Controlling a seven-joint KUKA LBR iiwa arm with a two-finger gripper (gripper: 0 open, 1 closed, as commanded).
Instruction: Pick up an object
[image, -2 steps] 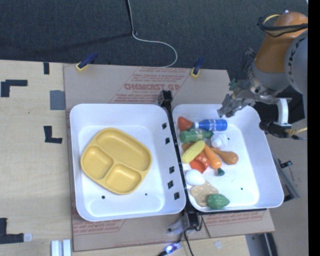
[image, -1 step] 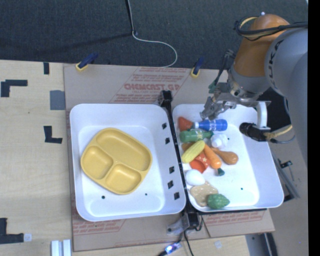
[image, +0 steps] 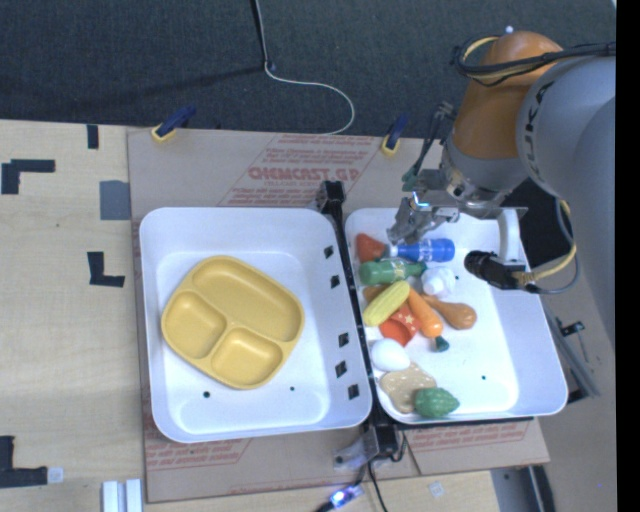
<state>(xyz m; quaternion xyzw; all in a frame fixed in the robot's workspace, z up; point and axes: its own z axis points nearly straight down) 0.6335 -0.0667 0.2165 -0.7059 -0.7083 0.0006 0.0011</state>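
The toy food pile lies along the left side of the right bin (image: 520, 370). A blue bottle (image: 428, 250) sits at the top of the pile, above a green cucumber-like piece (image: 388, 270). Below these lie a yellow corn cob (image: 387, 301), an orange carrot (image: 424, 313), a brown drumstick (image: 456, 315), a white egg (image: 390, 354), and a green leafy piece (image: 436, 402) on a tan slice (image: 403, 383).

The gripper (image: 412, 222) hangs directly over the bottle's left end. Whether the jaws are open or closed cannot be told, and no object is visibly held between them.

The left bin (image: 170, 400) holds a yellow divided plate (image: 232, 320). Both bins rest on the worktop (image: 60, 330).
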